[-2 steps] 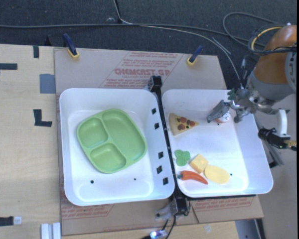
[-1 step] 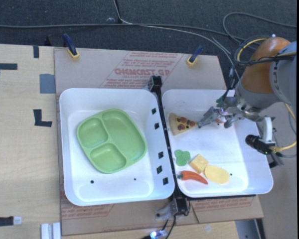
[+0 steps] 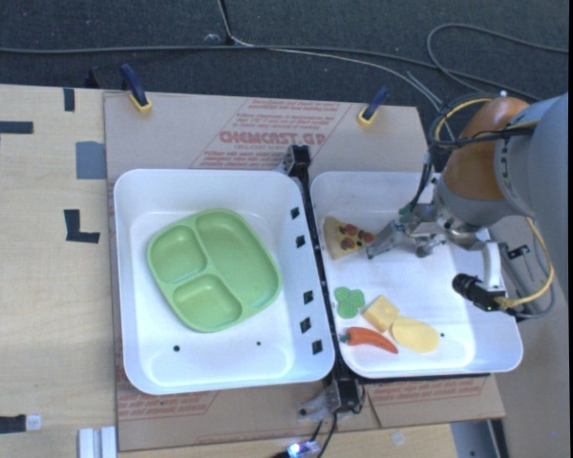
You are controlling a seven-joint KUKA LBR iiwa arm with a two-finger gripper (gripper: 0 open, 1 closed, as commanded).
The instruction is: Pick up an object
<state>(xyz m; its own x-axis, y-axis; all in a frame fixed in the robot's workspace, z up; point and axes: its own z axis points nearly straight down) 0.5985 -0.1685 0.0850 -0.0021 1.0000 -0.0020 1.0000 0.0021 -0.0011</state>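
Note:
In the right bin [image 3: 487,351] lie several toy foods. A pizza slice [image 3: 340,238] rests near the bin's left wall. Closer to the front sit a green leafy piece [image 3: 350,301], a yellow cheese block [image 3: 380,312], a flat yellow oval [image 3: 415,335] and a red-orange pepper [image 3: 371,340]. My gripper [image 3: 380,244] is low over the bin, pointing left, with its tip just right of the pizza slice and touching or nearly touching its edge. Nothing is visibly lifted.
The left bin [image 3: 134,351] holds a green divided plate [image 3: 212,268]. A black divider [image 3: 310,256] runs between the bins. The grey arm with its orange band [image 3: 482,151] and cables covers the right bin's far right part. Two clamps [image 3: 134,89] pin the cardboard base.

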